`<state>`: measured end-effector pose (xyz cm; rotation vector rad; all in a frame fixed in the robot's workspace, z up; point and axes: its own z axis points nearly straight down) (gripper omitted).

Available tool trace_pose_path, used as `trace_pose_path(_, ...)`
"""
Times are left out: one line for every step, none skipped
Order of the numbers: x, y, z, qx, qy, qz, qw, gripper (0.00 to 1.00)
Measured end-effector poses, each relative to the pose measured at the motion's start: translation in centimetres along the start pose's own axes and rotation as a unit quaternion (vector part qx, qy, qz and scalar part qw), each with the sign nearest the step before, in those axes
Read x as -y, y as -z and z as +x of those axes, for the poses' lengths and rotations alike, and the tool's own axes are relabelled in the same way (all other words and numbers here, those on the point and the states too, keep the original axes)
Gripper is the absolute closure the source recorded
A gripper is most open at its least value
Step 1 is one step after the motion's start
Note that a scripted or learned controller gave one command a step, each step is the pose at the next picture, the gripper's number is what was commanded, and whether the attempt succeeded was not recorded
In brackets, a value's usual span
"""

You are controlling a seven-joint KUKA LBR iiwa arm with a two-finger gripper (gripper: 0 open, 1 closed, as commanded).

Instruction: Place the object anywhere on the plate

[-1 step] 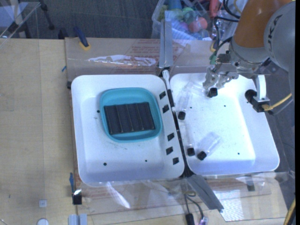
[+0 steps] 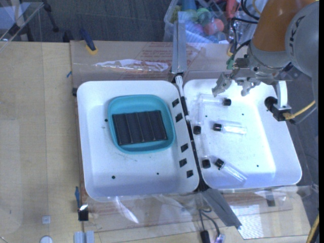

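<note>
A teal plate [image 2: 139, 103] lies in the left bin [image 2: 91, 135], and a black ridged slab [image 2: 139, 127] rests flat on it. My gripper [image 2: 232, 89] hovers over the far end of the right bin [image 2: 273, 151], open, with nothing between its two grey fingers [image 2: 218, 88]. Several clear vials with black caps lie in the right bin: one just below the gripper [image 2: 215, 101], one near the middle [image 2: 230, 128], and one toward the front [image 2: 229, 169].
Black clips [image 2: 182, 133] line the divider between the bins. A clear box of colourful toys [image 2: 207, 9] stands behind the right bin. The arm's cable and a black fitting [image 2: 276, 108] hang over the right bin's far right side.
</note>
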<state>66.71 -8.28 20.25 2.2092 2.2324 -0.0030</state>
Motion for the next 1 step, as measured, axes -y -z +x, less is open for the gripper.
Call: trace_pose_path(0.07, 5.34, -5.38, 0.000, 0.019, -0.002, 0.9998, 0.00)
